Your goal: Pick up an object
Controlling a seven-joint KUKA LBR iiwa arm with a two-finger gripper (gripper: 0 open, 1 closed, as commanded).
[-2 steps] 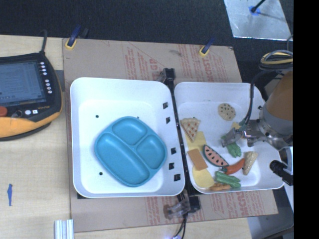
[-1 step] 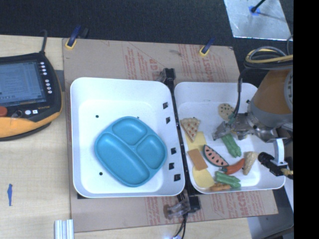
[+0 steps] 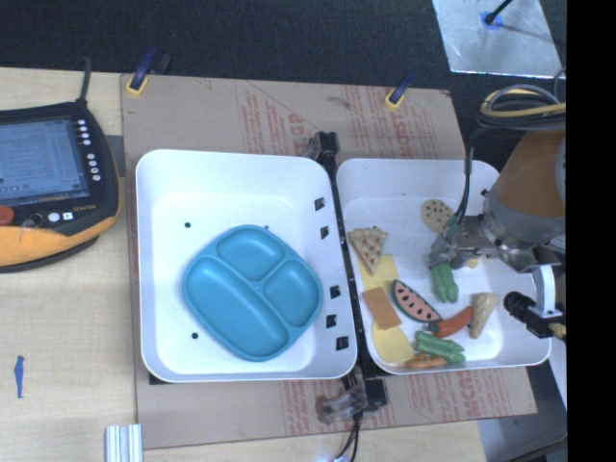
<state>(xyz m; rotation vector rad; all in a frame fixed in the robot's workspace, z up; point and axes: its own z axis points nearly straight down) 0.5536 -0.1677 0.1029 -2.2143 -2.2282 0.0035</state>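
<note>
Gripper (image 3: 448,256), fingers' state untellable, above green pickle (image 3: 444,283) at right bin's (image 3: 404,174) three o'clock; best descended squarely, clear of watermelon slice (image 3: 417,302).

A robotics lab: a teach pendant (image 3: 53,186) lies on the wooden tabletop (image 3: 58,354), cardboard (image 3: 279,114) is clamped under two white bins (image 3: 159,176), cables trail about.
</note>
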